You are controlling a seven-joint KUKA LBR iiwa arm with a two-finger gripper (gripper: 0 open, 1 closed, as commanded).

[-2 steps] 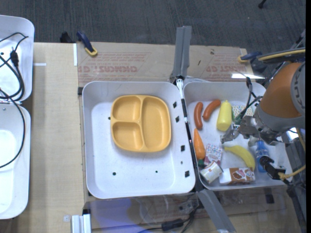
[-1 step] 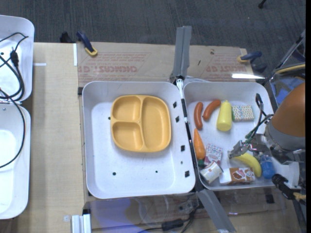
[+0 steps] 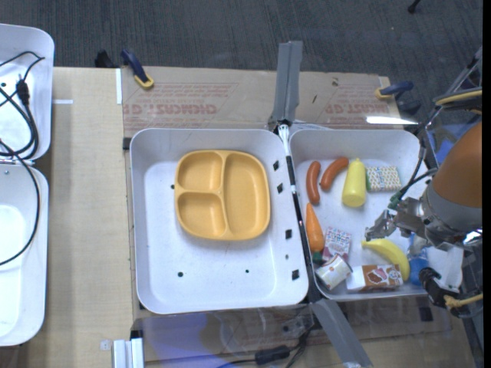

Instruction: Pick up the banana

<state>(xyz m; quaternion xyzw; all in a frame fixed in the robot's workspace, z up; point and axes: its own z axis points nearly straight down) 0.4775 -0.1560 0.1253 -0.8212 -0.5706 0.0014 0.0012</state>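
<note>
The banana (image 3: 390, 253) lies in the right bin (image 3: 360, 138), near right corner, hemmed by small cartons (image 3: 360, 274) — the gripper (image 3: 386, 225) just above it could snag those instead. Whether the jaws are apart, I cannot tell.

Two white bins (image 3: 146, 205), one yellow tray (image 3: 223, 194), two sausages (image 3: 313, 182), one banana (image 3: 389, 253), one carrot (image 3: 314, 228).

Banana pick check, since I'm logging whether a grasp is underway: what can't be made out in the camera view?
- Gripper: fingers too small and cluttered to tell open from shut, or whether they touch the banana.
- Blue object beside the banana: partly hidden by the arm, unidentifiable.
- Small cartons: labels too small to read.
</note>
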